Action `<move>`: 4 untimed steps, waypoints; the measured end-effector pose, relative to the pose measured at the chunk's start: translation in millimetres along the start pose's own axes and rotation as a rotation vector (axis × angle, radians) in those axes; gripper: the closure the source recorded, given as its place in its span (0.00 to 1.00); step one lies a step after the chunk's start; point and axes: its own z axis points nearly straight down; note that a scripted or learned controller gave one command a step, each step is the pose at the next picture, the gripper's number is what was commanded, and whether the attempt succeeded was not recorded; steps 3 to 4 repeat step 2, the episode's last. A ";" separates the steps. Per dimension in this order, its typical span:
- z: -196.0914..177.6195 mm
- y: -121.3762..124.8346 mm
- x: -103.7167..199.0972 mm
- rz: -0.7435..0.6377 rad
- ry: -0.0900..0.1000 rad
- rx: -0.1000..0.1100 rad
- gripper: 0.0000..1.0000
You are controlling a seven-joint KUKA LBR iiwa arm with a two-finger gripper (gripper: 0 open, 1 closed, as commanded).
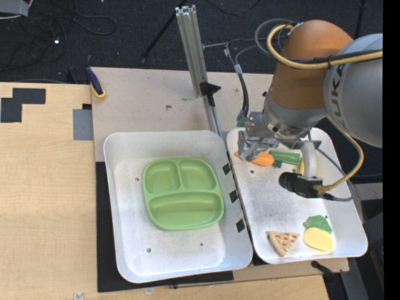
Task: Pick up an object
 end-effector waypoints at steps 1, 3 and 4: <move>22.2 -16.3 40.6 0.000 0.000 0.001 1.00; 43.6 -31.6 91.4 0.000 -0.001 0.001 1.00; 43.6 -31.6 91.4 0.000 -0.001 0.001 1.00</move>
